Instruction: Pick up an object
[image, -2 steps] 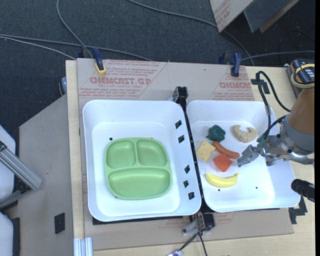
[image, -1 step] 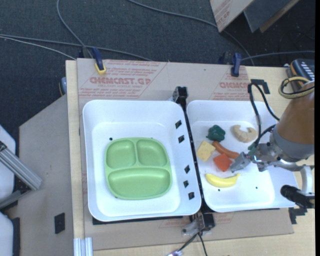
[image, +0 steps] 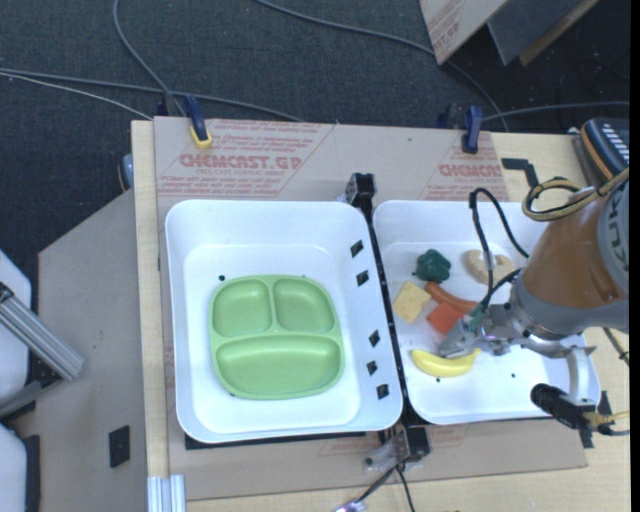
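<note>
Both bins (image: 190, 300) are white, on a tan bench (image: 150, 300) printed with red lettering along its far edge. A pale green divided plate (image: 276, 336) fills the left bin. In the right bin: a yellow banana (image: 440, 364), yellow block (image: 410, 301), orange carrot (image: 447, 297), dark green piece (image: 433, 265), beige piece (image: 484, 266)

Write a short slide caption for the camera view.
Gripper low in the right bin, over the banana; green tray in the left bin.

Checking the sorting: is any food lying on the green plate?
No: the green plate has bare compartments, and the banana lies in the other bin.
</note>
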